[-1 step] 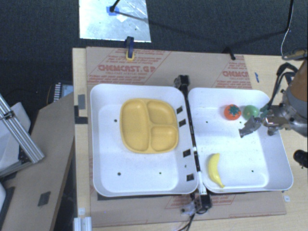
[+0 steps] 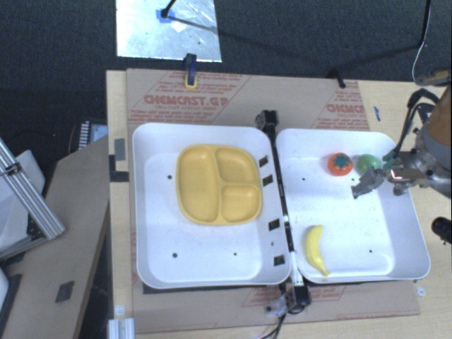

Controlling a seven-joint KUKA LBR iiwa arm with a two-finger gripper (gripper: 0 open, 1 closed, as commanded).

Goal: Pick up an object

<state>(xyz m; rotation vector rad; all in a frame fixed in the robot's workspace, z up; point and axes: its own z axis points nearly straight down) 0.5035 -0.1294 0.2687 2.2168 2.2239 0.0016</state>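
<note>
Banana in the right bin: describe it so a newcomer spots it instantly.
Take the right shallow white bin of the two. Near its front left corner lies a small curved yellow plastic banana, alone. The round orange tomato and green ball sit at the far side.

Evenly and rather brightly lit from above. White bins (image 2: 212, 260) close to washed out, with little surface detail. Soft, faint shadows only, just beside the yellow tray (image 2: 217, 183) and banana (image 2: 316, 249). Strong glare on the foil sheet (image 2: 169, 20) at top. Dark floor grainy with noise. Mildly soft focus throughout; arm (image 2: 434, 143) at right edge slightly blurred.
</note>
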